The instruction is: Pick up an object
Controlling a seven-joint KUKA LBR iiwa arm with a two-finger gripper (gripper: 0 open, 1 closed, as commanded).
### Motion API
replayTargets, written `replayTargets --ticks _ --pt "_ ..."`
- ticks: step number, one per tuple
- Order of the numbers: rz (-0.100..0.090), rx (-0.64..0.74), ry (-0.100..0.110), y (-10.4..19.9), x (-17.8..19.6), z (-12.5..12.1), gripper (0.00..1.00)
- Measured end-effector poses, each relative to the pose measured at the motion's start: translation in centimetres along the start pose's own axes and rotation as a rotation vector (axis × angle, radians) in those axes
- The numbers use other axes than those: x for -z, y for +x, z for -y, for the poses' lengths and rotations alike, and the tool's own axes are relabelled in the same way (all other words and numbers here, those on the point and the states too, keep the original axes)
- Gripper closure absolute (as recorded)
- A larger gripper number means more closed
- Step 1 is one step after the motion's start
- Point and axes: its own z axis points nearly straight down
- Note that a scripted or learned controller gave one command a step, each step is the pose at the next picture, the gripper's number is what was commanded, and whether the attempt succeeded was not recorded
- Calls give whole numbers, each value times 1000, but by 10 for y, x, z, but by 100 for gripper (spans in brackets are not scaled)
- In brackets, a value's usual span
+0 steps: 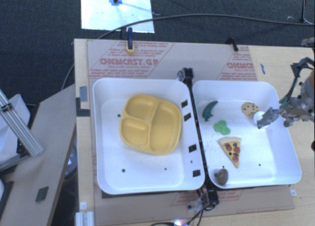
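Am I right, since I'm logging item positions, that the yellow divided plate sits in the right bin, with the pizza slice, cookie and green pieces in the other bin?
Not quite. The camera view shows the yellow divided plate in the left bin; the pizza slice, cookie and green pieces are in the right bin.

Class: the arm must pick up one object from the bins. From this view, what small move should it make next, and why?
Probably shift the end effector slightly toward the cookie and lower it. The end effector hangs over the right bin near its far right side, the cookie is the closest item, and nothing shows between its tips.
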Motion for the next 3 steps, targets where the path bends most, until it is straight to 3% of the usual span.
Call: replayTargets --ticks 1,3 --pt "2 3 -8 0 5 -2 0" --pt "0 1 -5 3 -90 4 0"
